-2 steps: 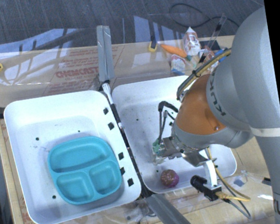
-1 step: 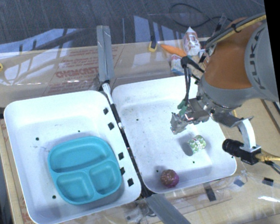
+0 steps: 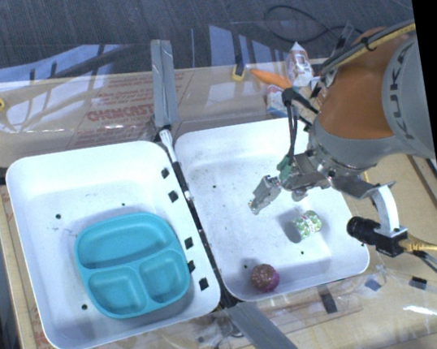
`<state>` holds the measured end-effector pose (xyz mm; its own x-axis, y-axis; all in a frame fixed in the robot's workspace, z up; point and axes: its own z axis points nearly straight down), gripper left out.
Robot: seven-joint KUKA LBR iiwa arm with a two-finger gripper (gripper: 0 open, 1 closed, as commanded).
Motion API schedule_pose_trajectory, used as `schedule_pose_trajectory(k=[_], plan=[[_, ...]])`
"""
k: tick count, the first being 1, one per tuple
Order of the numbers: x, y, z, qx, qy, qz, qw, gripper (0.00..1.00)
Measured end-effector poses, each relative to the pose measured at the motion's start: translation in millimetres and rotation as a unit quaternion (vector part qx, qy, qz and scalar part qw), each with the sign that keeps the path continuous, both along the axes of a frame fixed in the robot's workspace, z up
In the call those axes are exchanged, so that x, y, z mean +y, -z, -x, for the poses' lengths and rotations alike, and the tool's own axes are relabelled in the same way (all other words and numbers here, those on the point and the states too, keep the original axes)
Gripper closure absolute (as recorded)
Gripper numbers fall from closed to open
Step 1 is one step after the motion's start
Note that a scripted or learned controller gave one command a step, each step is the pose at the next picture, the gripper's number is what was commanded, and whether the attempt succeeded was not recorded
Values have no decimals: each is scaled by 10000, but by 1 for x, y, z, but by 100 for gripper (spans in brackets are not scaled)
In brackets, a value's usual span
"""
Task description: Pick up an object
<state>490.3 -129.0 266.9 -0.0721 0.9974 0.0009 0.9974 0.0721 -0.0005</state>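
Note:
My gripper (image 3: 261,195) hangs over the middle of the right bin (image 3: 223,152), reaching in from the right under the grey arm with its orange band (image 3: 359,102). A small green and white crumpled object (image 3: 308,223) lies on the bin floor just below and to the right of the gripper, apart from it. A dark red, speckled ball (image 3: 264,277) rests near the front edge of the same bin. Nothing shows in the gripper's grasp.
The left bin (image 3: 34,207) holds a teal divided plate (image 3: 131,263) in its front half. A black-clipped divider (image 3: 188,215) runs between the bins. Cables and small items (image 3: 292,67) lie behind the right bin.

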Motion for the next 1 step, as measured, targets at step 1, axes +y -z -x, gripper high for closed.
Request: schedule_pose_trajectory(k=[1], plan=[[8,134,15,28,-115,-6,9999,0]])
